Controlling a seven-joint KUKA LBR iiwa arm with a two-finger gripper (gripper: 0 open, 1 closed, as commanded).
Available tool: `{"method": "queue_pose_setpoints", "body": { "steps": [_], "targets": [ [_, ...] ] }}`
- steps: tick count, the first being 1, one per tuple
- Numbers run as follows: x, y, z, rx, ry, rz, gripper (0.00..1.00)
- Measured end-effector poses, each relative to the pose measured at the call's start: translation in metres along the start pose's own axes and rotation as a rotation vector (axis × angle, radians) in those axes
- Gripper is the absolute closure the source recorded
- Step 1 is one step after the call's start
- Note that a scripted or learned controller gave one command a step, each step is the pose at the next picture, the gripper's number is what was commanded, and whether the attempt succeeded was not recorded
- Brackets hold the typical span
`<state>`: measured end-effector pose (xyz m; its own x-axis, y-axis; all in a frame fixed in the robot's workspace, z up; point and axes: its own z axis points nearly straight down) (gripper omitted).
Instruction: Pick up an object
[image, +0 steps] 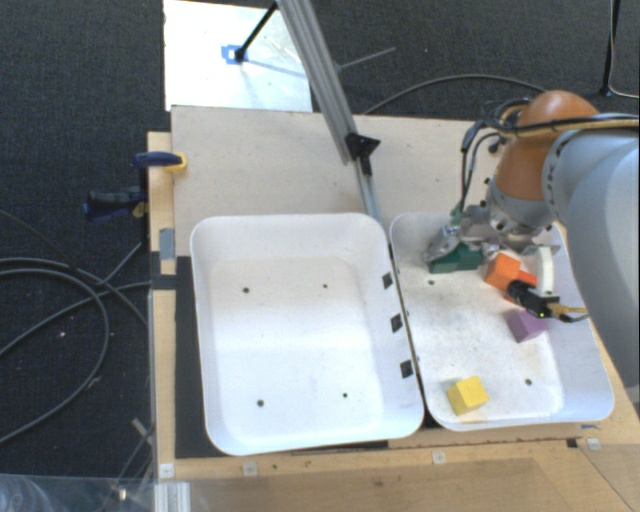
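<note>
Right now the small green plastic block (462, 260) is the thing that matters most. It lies in the shallow white bin on the right (520, 420), up near the far left corner, close to the wall next to the other bin. The silver tool (443, 243) is down low right at the block's left end. I cannot tell if the tool is clenched or released, and I cannot tell if it has the block or only sits on top of it. My guess is that the tool is this low because the green block is the one it wants to grab.

Just beside the green block, to its right, lies a small orange block (503, 270). It is so near that it could get bumped. A bit nearer the front lies a small purple block (526, 326), and well apart from the others, near the front edge, sits a little yellow cube (467, 395).

The big grey arm (590, 190) reaches in from the right, bent down over the far part of this bin. The low walls likely keep the small things from sliding off. The wide white bin on the left (290, 222) sits right next to it, and both rest on the pale wooden desk (260, 160).
</note>
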<state>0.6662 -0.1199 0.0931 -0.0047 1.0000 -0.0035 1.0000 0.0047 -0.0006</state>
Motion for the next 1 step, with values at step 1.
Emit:
{"method": "queue_pose_setpoints", "body": {
  "steps": [1],
  "targets": [
    [0.0004,-0.0004,-0.0117,-0.005,-0.002,-0.004,1.00]
  ]
}}
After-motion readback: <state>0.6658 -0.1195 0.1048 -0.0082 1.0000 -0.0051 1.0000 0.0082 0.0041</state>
